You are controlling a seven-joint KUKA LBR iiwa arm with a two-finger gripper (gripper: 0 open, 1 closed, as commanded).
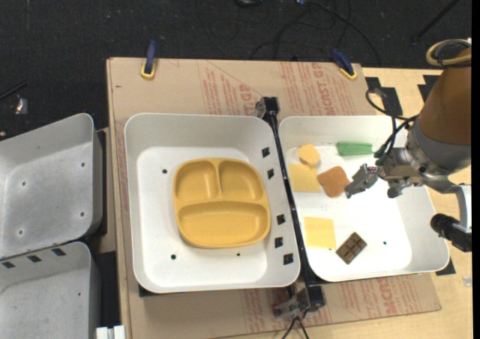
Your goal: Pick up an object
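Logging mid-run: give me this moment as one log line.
gripper: over right bin, beside brown piece | grasp: none seen | yellow plate: left bin

Two white bins look like smooth, matt plastic. In the left one a yellow tray has a soft plastic sheen. Beneath the bins, the bench is raw printed cardboard.

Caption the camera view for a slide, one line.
Grey KUKA arm's gripper hovers beside a brown toy piece in the right white bin; yellow divided plate sits in the left.

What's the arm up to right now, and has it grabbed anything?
Gripper low over right bin, beside brown piece. No grasp visible. Green block nearby.
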